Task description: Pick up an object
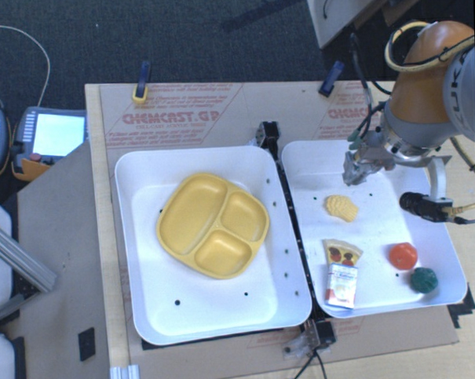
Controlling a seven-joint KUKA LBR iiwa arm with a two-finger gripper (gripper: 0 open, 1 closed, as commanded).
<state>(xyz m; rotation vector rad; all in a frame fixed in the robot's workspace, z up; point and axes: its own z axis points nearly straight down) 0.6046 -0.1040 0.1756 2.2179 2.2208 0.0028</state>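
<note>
The arm's jaws [356, 172] hang over the far part of the right bin [452, 250], just beyond a yellow corn-like piece [341, 208], with nothing held between them; whether they are apart or together I cannot tell. This looks like the approach step of the pick: the yellow piece is the nearest candidate, while a pizza-slice toy [342, 253] touching a small packet [341, 285], a red ball [403, 255] and a green ball [422, 279] lie nearer the camera in the same bin, and a yellow divided plate [213, 224] sits in the left bin [138, 252]. The next move likely calls for centring over the chosen piece, then descending before closing.
</note>
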